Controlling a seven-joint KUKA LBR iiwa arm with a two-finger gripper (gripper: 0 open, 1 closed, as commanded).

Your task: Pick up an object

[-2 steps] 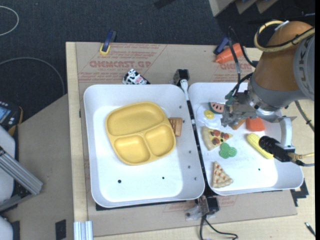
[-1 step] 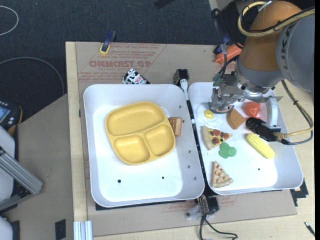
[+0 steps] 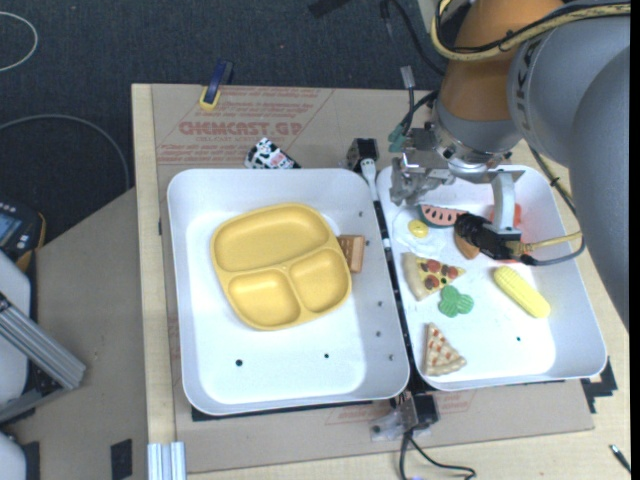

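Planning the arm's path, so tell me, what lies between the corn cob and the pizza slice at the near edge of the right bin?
In the camera view, only bare white bin floor lies between the corn cob and that pizza slice; the green broccoli piece sits just beyond that line.

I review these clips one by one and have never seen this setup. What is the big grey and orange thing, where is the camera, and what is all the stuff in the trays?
It is a robot arm, filmed by one fixed camera looking down at a slant. Its gripper hangs over the right white bin, which holds toy food: a watermelon slice, a fried egg, two pizza slices, green broccoli and a yellow corn cob. The left white bin holds a yellow divided plate. I see nothing held.
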